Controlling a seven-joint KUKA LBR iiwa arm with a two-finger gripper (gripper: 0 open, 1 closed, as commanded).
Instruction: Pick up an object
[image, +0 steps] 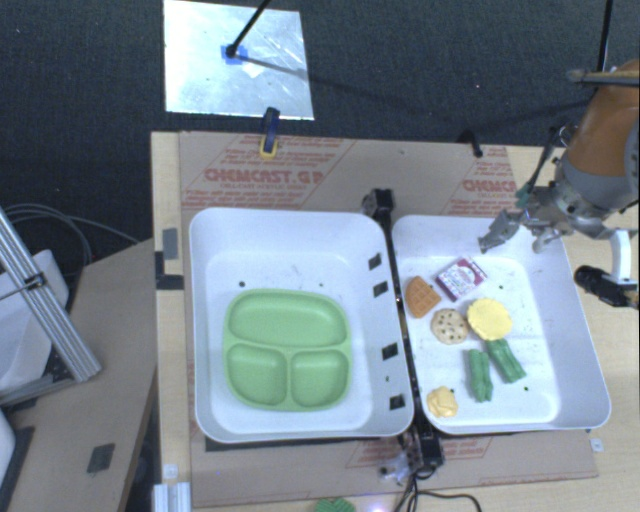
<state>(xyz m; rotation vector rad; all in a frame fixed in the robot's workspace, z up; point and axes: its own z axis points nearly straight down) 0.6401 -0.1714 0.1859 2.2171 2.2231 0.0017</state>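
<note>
Gripper over right bin's far edge, fingers spread, holding nothing.
Nearest pick: purple-and-white packet, below-left of the gripper, long axis diagonal; other items lie further toward the near side.

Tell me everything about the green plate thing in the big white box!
The green tray is pale green and looks like smooth plastic, with rounded corners. It has three compartments: one long one across the far side and two smaller ones side by side on the near side. It lies flat, right way up, on the floor of the left bin, toward the near wall. It touches nothing but the bin.
</note>
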